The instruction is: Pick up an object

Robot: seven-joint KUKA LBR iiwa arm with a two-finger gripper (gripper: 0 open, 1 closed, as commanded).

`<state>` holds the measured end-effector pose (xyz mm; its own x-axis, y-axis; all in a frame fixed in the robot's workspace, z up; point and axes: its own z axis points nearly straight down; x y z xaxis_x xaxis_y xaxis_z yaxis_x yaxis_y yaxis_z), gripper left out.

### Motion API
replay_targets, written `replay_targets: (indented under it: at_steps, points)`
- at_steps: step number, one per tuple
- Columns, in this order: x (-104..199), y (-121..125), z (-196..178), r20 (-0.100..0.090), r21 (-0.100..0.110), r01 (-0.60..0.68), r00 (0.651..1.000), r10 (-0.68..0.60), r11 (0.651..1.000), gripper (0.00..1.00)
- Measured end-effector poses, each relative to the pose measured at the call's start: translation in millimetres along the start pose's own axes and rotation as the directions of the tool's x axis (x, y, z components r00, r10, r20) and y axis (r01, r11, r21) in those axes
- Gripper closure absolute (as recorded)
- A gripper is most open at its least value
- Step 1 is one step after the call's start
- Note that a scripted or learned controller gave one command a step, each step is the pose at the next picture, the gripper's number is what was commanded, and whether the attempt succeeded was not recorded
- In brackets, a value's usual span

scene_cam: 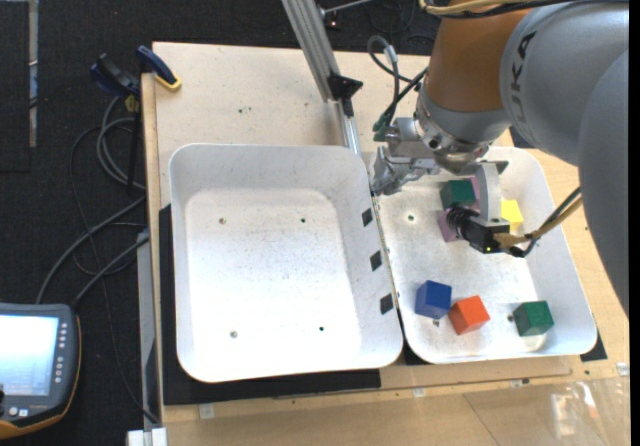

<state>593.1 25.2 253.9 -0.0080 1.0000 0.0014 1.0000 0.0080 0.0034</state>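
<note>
The grey arm (565, 54) reaches in from the right above the right bin (560, 279), which sits beside the left bin (260, 264). Its gripper (388, 177) hangs at the right bin's far left corner, close to the rim between the bins; I cannot tell whether it is wide or narrow. At this bin's near end lie a blue cube (433, 298) and an orange cube (469, 314) just beside each other, with a green cube (532, 317) near them. A dark green block (458, 193), a yellow block (511, 211) and a purple piece (446, 225) lie partly hidden under the wrist.

Around the blue cube (433, 298)
We see the orange cube (468, 314) crowding its right; its left stands open.
</note>
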Motion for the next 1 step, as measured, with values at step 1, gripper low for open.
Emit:
replay_targets:
  at_steps: [1]
  points:
    - [51.5, 20.4, 1.2, 0.0, 0.001, 0.0, 1.0, 0.0, 1.0, 1.0]
